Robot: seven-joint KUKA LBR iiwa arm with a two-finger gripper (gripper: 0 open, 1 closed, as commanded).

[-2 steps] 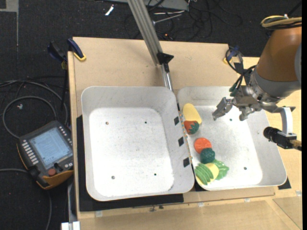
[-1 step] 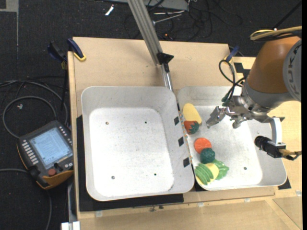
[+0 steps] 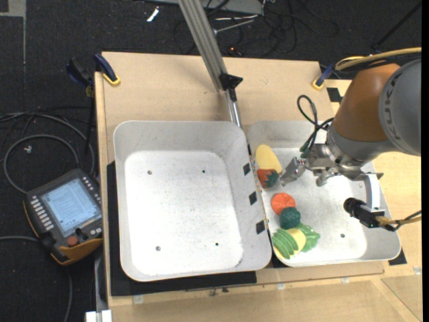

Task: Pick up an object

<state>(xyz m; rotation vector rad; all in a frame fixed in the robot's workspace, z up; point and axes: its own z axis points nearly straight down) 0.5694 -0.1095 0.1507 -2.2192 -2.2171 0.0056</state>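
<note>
Grey metal, slim and bare, makes up the hand [image 3: 293, 172], which hangs low in the right-hand shallow white plastic bin [image 3: 348, 247] with its tips aimed left toward a toy ear of corn, smooth yellow plastic with a red and green end [image 3: 267, 162]; whether it is released or clenched cannot be told at this angle, and nothing is seen caught in it. Its tips sit just beside the corn's red end, which suggests the corn is the object being tried for, though contact is not clear. The corn lies lengthwise against the bin's left wall, likely awkward to get around since the wall crowds one side. Below it, near the hand but apart from it, rest a round orange-red toy fruit [image 3: 283, 201] and a knobbly dark green ball [image 3: 290, 217] touching each other, and lower again a ribbed bright green pod-shaped toy [image 3: 285, 243] against a pale yellow-green lump [image 3: 307, 236]. All look like hard, glossy moulded plastic, light and prone to roll. Behind the hand the grey arm with its broad orange band [image 3: 365, 106] reaches in from the right, trailing black cable. The left-hand white bin [image 3: 127, 146], speckled and dull, sits alongside on the pale wooden worktop [image 3: 167, 86].
</note>
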